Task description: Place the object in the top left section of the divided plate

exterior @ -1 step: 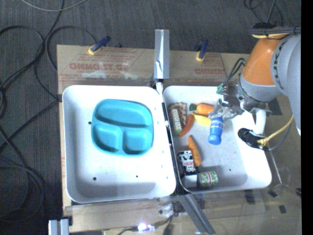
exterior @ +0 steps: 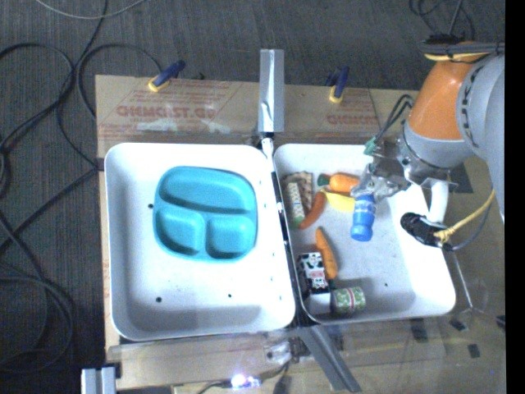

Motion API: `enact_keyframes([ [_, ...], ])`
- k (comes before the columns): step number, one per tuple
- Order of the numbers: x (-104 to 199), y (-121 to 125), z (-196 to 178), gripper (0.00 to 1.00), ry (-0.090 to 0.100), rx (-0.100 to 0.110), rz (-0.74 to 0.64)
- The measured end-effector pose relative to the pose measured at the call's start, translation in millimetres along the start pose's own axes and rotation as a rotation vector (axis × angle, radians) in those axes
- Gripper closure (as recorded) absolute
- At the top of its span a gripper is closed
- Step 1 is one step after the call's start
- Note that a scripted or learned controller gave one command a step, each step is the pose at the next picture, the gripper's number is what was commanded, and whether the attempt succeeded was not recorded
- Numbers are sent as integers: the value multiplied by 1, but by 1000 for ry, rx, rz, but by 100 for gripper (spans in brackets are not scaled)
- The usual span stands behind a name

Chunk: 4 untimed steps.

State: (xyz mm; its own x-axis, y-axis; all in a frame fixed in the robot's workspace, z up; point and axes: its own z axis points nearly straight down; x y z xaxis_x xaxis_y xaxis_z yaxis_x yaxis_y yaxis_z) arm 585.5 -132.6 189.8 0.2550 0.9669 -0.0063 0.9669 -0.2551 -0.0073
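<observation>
We see the gripper (exterior: 371,189) over the right bin (exterior: 426,286), right above a little blue bottle (exterior: 362,218). We cannot tell if it has hold of the bottle. The bottle looks light, hard and smooth, so it could slip; we think its round middle is the best place to pinch. The blue divided plate (exterior: 205,213) sits in the left bin (exterior: 131,302). We count two bins, one plate, one bottle, two carrots (exterior: 326,253) and one small can (exterior: 349,300).
</observation>
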Motion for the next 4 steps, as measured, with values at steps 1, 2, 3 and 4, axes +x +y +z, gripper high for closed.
enact_keyframes([
  [1,29,1,-124,100,2,-5,92],
  [2,47,7,-44,100,1,-2,232],
  [3,103,-55,5,100,3,1,359],
  [4,161,-80,-44,100,4,-1,375],
])
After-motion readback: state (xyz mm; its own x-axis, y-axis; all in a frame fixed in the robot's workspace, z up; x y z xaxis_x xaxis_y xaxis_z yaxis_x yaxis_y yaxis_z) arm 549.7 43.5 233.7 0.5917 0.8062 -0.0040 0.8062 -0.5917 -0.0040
